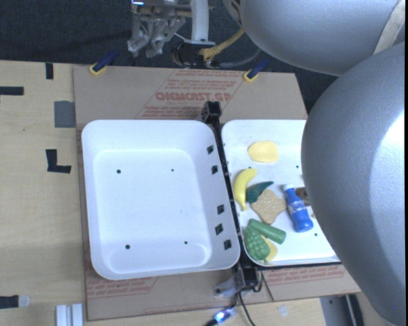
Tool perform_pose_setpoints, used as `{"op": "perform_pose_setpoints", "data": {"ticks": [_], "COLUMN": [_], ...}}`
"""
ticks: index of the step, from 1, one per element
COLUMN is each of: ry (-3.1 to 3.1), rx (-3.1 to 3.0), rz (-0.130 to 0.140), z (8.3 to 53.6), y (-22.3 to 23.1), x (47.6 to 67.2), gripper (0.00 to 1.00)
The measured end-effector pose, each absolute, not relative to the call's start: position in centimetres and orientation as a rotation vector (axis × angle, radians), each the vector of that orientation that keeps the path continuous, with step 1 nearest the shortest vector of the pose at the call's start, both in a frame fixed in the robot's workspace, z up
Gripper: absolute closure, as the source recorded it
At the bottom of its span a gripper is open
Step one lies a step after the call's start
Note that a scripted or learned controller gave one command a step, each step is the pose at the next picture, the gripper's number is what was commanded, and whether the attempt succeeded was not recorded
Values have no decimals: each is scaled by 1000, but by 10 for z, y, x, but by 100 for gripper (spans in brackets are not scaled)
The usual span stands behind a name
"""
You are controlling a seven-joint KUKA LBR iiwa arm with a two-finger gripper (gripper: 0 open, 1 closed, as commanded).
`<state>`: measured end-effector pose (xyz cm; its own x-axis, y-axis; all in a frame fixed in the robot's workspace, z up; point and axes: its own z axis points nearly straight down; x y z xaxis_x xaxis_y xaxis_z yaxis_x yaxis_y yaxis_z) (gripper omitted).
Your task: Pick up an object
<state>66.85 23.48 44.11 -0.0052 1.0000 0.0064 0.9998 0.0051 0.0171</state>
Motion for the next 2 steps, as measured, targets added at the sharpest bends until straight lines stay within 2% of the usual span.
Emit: {"op": "perform_pose_setpoints", "data": {"ticks": [1, 2], "ry": [2223, 2225], "rx": [2213, 2220], "rz": [16, -4], "z": [542, 535], "y": [234, 233], "x": [667, 638], "gripper": [100, 100]}}
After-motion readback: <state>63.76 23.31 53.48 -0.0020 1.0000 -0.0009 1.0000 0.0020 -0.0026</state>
